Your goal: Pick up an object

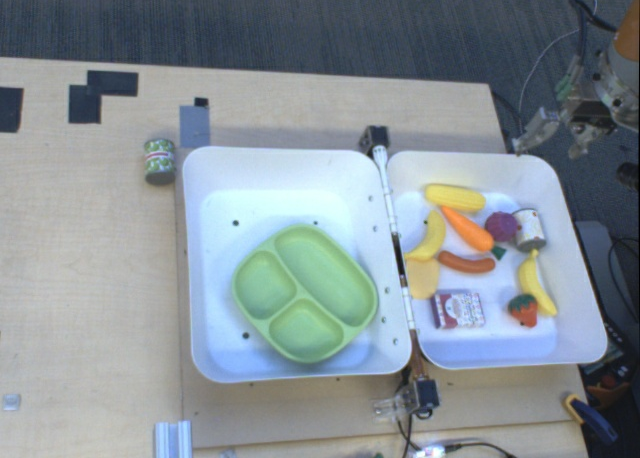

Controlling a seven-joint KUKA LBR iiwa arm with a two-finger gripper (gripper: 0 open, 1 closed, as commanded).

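Robot hand (560, 131), fingers spread apart and holding nothing, hovers above the right bin (575, 246) of toy food, beside a green divided plate (305, 293)

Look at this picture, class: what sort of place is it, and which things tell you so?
Probably a robot test bench in a lab, not a kitchen. Two white bins sit side by side on a wooden bench, the food is toy food, and a robot arm with loose cables reaches in at the right.
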